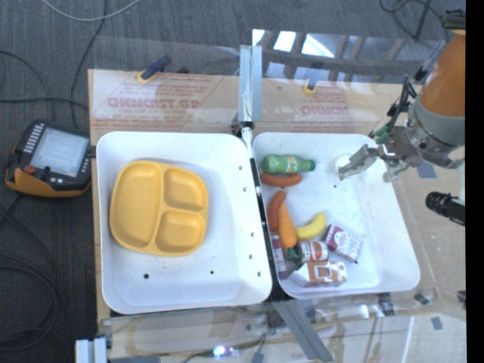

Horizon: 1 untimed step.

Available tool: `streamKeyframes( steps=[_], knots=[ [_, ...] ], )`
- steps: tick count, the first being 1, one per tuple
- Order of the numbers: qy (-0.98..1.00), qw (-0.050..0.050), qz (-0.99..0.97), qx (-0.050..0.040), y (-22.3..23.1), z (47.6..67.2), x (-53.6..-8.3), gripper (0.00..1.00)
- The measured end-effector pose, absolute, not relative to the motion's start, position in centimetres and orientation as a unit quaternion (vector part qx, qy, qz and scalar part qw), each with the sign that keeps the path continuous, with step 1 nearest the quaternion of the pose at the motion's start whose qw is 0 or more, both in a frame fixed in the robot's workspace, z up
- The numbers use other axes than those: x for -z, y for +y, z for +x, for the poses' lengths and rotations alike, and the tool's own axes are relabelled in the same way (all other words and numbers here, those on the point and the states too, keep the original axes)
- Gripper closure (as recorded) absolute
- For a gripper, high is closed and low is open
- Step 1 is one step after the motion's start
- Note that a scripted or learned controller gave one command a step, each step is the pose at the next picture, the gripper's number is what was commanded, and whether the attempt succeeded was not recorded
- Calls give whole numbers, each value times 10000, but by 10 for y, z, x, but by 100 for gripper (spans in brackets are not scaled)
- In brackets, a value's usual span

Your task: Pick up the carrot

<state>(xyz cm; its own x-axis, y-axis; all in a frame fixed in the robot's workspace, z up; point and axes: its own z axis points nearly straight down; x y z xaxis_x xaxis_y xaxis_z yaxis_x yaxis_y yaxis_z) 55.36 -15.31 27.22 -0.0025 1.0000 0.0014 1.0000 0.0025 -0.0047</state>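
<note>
The carrot (286, 229) is a short orange piece lying in the right bin (378, 225), near its left wall. It rests against a red sausage (275, 205) on its left and a yellow banana (311, 226) on its right. My gripper (375, 165) hangs over the upper right part of the same bin, well to the right of the carrot and farther back. Its fingers are spread open with nothing between them.
A green bottle (287, 163) and a second sausage (281, 179) lie at the back left of the right bin. Small cartons (344, 242) and a can (318, 251) crowd the front. The left bin (136, 278) holds a yellow divided plate (159, 207).
</note>
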Motion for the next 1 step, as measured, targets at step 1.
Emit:
streamKeyframes(
  steps=[1],
  knots=[
    [-7381,24,-6747,-13,-81,532,-192,0]
  ],
)
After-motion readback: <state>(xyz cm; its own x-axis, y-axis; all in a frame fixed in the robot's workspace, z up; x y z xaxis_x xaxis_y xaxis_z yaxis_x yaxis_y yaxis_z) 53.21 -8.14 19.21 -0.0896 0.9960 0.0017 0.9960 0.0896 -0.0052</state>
